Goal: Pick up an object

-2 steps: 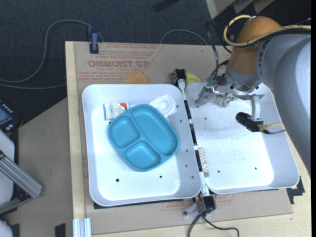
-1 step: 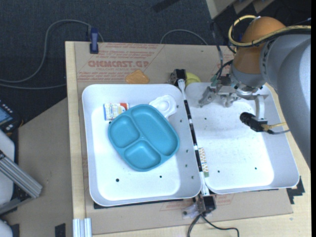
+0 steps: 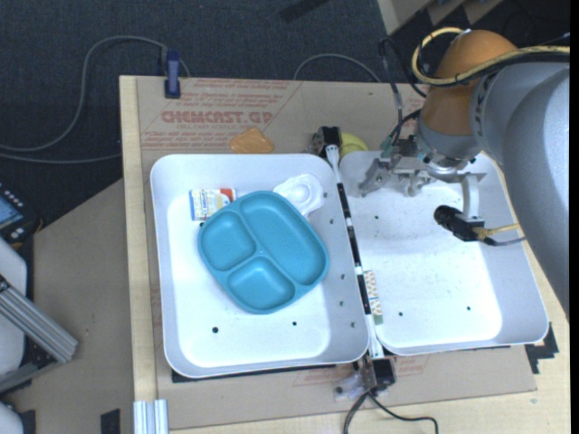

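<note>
My end effector [image 3: 396,172] sits over the right white bin [image 3: 452,278], grip state unclear; table [image 3: 217,120] cardboard reads "CHEMCAST GP" w/ blue sectioned plastic tray [image 3: 261,250] left.

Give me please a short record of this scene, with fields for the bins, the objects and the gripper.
left bin: holds a blue divided plate, a small carton and a white cup-like item, both touching the plate's far edge
right bin: gripper above its far end
gripper: near the right bin's far-left corner, nothing seen between its fingers
behind bins: orange object, yellow object
</note>
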